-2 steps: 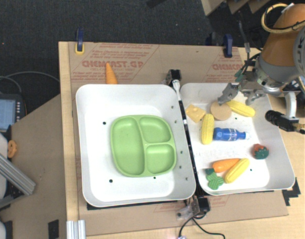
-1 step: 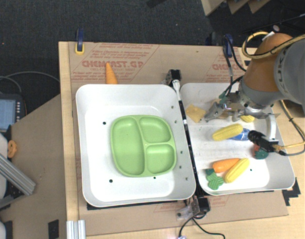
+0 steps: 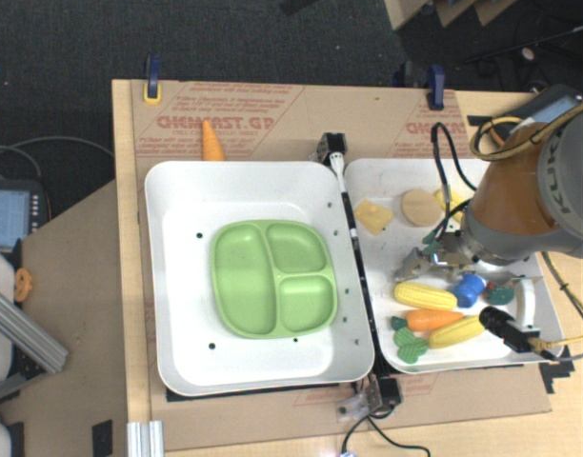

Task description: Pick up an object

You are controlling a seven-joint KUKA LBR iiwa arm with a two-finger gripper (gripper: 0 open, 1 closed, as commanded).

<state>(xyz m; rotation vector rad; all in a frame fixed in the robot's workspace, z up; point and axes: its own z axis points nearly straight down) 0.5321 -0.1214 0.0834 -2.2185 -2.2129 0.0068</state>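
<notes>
My gripper (image 3: pixel 427 259) is low over the right bin (image 3: pixel 387 174), near its middle, and the wrist hides how it stands. Just below it lies a yellow corn cob (image 3: pixel 425 296), with an orange carrot (image 3: pixel 432 320) and a yellow banana (image 3: pixel 460 331) further toward the front. A blue piece (image 3: pixel 471 288) and a teal piece (image 3: pixel 501 295) sit right beside the gripper. A pale yellow chunk (image 3: pixel 372 217) and a tan round biscuit (image 3: pixel 420 206) lie at the back of that bin. Nothing is visibly held.
The left bin (image 3: pixel 177 255) holds a green divided plate (image 3: pixel 272 277). A green toy (image 3: pixel 409 348) sits in the right bin's front left corner. An orange carrot-like piece (image 3: pixel 211 141) lies on the cardboard behind the left bin. A black clamp (image 3: pixel 331 146) sits between the bins.
</notes>
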